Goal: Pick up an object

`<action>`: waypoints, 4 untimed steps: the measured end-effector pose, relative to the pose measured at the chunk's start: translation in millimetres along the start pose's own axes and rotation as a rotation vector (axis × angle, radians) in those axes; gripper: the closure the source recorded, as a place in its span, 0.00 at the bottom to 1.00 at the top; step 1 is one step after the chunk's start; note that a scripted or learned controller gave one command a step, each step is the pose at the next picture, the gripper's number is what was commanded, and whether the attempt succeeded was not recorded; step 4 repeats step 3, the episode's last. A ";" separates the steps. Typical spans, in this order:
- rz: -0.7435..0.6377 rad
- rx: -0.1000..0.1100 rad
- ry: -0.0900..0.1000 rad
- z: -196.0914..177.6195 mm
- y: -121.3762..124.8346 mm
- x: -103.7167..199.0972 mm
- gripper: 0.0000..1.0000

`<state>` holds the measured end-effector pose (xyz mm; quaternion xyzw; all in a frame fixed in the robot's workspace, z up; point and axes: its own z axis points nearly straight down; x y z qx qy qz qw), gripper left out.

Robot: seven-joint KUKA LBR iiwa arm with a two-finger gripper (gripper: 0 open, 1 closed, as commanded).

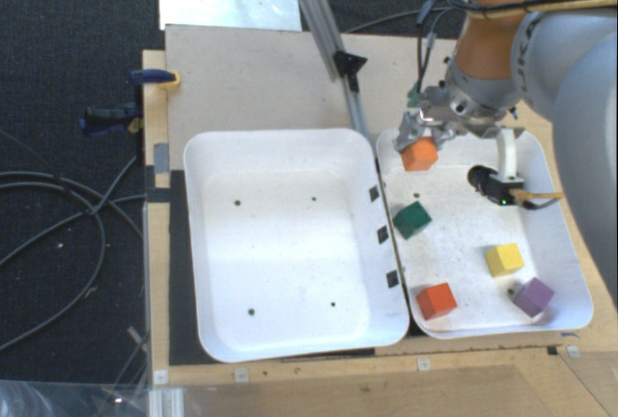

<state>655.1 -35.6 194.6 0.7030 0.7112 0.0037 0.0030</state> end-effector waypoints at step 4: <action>0.002 0.007 0.001 4.4 34.8 106.5 1.00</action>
